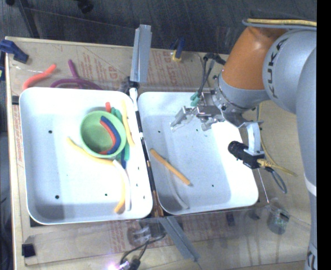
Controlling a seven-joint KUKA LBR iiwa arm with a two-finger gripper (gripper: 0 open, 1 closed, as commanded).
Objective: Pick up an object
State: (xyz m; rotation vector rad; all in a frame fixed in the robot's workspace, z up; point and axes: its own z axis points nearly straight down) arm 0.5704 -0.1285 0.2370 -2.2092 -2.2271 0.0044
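One orange stick (170, 167) lies in the right bin (241, 193), below the tool (191, 118), whose fingers stand apart.

you see a bulky grey arm (292, 66) with smooth rounded casings and black "kuka" lettering down its side. a wide orange band (250, 58) wraps it above the wrist, with a thin yellowish rim along the top. below sits a grey wrist collar, then a silvery metal gripper (191, 118) with green-tipped fittings and thin dark cables looping up beside it.
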